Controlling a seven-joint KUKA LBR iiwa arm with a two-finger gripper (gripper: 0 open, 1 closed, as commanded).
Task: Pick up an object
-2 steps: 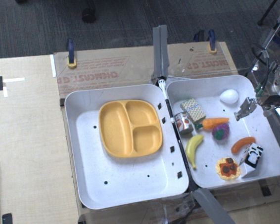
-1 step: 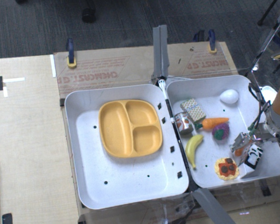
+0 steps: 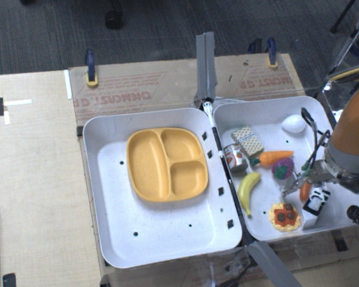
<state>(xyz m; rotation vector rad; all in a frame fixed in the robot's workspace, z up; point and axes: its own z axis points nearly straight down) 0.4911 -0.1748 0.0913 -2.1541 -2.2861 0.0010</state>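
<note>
You are looking at the gripper [image 3: 297,188] hovering at the lower right of the frame, grip state impossible to tell, over a small orange-red toy [image 3: 305,191] in the right bin [image 3: 262,113], likely light, stiff and slippery, so be pinching its middle.

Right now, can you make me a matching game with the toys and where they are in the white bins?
Things:
1. yellow divided plastic plate
2. yellow toy banana
3. white toy egg
4. small round toy pizza

Places:
A. near front edge of the right bin
B. far end of the right bin
C. in the left bin
D. right bin, close to the wall between the bins

Pairs: 1-C, 2-D, 3-B, 4-A
</note>
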